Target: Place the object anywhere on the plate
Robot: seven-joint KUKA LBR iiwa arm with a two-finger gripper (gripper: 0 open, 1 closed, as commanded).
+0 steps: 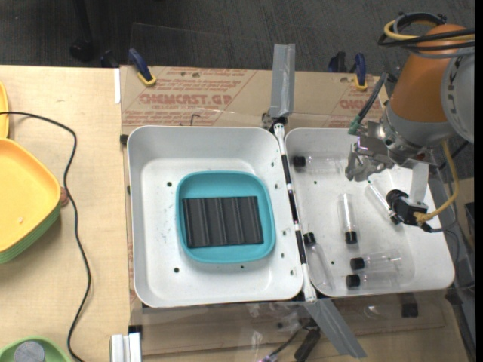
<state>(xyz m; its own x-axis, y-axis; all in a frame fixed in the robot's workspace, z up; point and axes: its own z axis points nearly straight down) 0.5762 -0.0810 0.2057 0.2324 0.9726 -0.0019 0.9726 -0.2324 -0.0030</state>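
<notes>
gripper: gripper hangs over the upper middle of the right bin; whether it is wide, narrow or holding anything cannot be told from this slant view.
nearest object: clear tube with black cap, just below and slightly left of the gripper, lying flat on the bin floor, apart from it.
long axis: tube runs near vertical in view, cap at the end farther from the gripper.
other candidates: second tube below-right of gripper, slanted, cap at its lower right; capped tube lower still, lying roughly crosswise; small black caps further down and up-left.
plate: teal plate with dark ribbed insert sits in the left bin, well to the left of the gripper and a bit below, across the divider between bins.
judged step: pre-grasp, nothing on the plate yet.
key relation: short drop down-left to the tube, closing across its vertical axis, then long carry left.
</notes>
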